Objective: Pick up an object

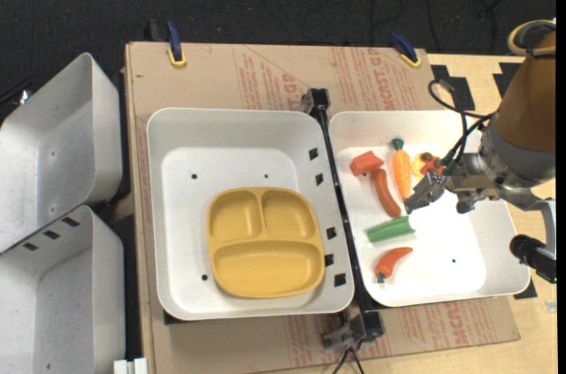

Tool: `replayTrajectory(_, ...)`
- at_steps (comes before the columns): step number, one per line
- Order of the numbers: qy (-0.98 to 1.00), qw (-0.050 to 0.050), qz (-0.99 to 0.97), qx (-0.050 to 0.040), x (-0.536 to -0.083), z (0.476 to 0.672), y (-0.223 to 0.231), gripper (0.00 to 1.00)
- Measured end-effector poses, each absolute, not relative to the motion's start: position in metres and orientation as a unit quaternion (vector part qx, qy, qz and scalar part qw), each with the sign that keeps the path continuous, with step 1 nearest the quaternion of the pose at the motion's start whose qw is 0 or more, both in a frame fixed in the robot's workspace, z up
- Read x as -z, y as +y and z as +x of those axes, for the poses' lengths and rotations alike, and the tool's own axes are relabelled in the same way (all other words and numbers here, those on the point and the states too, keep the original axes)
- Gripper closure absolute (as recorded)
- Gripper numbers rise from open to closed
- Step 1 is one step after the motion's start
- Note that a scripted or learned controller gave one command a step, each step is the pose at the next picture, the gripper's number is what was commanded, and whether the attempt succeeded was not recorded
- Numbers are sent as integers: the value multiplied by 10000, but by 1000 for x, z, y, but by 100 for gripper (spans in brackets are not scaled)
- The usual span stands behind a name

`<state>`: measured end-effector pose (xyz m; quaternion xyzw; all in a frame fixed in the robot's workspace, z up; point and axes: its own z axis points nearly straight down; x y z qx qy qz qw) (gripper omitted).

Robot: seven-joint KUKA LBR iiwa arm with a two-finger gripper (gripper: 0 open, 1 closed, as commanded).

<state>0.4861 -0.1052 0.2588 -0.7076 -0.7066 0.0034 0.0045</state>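
1. the jaws (pixel 433 188), dark metal on a grey arm (pixel 531 111) with an orange band, hang over the right bin (pixel 495 270). the two dark fingers look spread, with nothing between them.
2. the right bin is shallow, white, smooth plastic with rounded corners. it holds small toy foods with a glossy plastic look.
3. just left of the jaws lies a reddish sausage (pixel 386 193), long and rounded, running top to bottom.
4. a carrot (pixel 402 169), orange and tapered with a green tip, lies just left of and above the jaws, beside the sausage.
5. a red wedge (pixel 365 162) sits further left and above, touching the sausage's upper end.
6. a green stick (pixel 390 229), flat and straight, lies just below and left of the jaws.
7. a chili (pixel 393 261), red and curved with a green stem, lies well below the jaws.
8. something small in yellow and orange (pixel 426 162) shows just above the jaws; its shape is unclear.
9. the left bin (pixel 168 187), far left of the jaws, holds a yellow plate (pixel 264 241), matte plastic, rounded square, split into three compartments.
10. both bins sit on brown cardboard (pixel 265 72) on the tabletop, printed with red writing seen reversed and too hard to read.
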Motion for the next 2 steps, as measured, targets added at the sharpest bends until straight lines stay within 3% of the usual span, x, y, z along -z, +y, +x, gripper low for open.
replayTrajectory(1, -7075, 4, -7067, -2, -264, 488, -105, 0)
replayTrajectory(2, -7068, 17, -7074, -11, -218, 482, -100, 0)
